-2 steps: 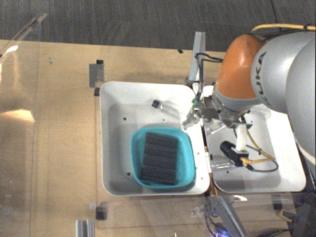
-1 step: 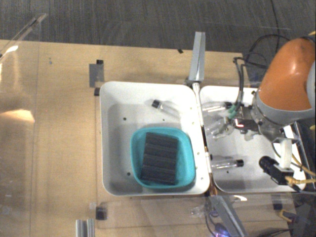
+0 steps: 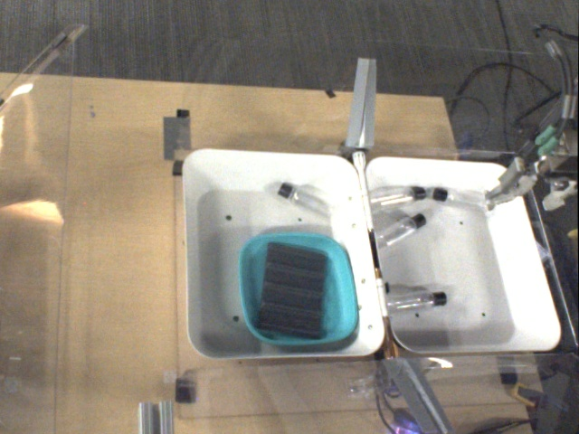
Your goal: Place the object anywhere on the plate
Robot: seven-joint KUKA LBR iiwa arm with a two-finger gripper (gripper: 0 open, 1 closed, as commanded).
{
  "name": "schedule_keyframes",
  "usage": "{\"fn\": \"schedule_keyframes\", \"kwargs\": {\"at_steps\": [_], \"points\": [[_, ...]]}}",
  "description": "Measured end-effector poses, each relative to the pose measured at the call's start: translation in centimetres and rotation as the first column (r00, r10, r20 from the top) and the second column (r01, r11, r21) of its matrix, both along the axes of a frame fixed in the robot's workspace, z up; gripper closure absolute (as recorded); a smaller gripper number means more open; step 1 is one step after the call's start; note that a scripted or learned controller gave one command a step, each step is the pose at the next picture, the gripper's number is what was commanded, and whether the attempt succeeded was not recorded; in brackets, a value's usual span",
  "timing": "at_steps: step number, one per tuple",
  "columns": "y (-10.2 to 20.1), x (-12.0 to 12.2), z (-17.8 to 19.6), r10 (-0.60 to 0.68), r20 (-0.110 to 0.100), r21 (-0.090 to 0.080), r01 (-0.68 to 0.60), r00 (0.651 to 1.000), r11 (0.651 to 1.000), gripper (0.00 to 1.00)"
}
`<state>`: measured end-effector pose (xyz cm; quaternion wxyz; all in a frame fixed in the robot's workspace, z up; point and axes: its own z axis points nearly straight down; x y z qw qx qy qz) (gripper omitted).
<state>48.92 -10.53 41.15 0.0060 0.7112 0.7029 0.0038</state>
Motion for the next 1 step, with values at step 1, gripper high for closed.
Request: {"fn": "schedule_keyframes", "kwargs": {"at_steps": [1], "points": [[0.12,0.28,1.18,0.01,0.01,-0.003,-0.01,1.0,1.0,1.0]]}}
